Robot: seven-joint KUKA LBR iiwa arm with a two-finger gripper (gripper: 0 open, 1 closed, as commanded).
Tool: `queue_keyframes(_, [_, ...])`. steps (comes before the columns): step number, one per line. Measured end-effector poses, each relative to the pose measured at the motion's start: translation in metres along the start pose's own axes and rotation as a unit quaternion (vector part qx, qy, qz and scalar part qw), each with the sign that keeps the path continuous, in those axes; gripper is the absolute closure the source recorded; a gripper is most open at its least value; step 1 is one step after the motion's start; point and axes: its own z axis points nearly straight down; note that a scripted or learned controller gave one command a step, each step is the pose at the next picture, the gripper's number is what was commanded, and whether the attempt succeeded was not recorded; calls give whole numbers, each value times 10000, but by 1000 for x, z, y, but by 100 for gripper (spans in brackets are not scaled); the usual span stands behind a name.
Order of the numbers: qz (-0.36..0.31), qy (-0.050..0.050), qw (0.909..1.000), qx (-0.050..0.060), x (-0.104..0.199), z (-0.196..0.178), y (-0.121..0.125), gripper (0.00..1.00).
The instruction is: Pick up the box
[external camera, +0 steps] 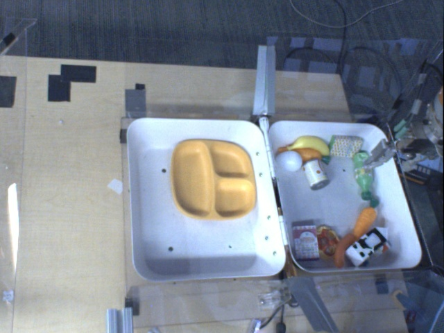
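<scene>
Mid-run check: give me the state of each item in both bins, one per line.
Yellow three-compartment plastic tray: flat, left bin.
Yellow banana: lying, right bin's far edge.
White ball: touching banana.
Small metal can: on its side.
Small red printed box: lying flat, near corner, not gripped.
Orange carrot: lying.

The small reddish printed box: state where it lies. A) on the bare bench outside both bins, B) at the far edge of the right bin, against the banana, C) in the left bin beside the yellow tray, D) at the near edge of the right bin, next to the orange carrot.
D: the small reddish printed box rests flat at the near-left corner of the right white bin, with the orange carrot just to its right.
</scene>
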Motion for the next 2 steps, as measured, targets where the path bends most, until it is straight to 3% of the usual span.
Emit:
queue_keyframes(1, [-177, 0, 9998, 1, -25, 70, -56, 0])
queue_keyframes(2, [-272, -1, 9996, -12, -30, 176, -55, 0])
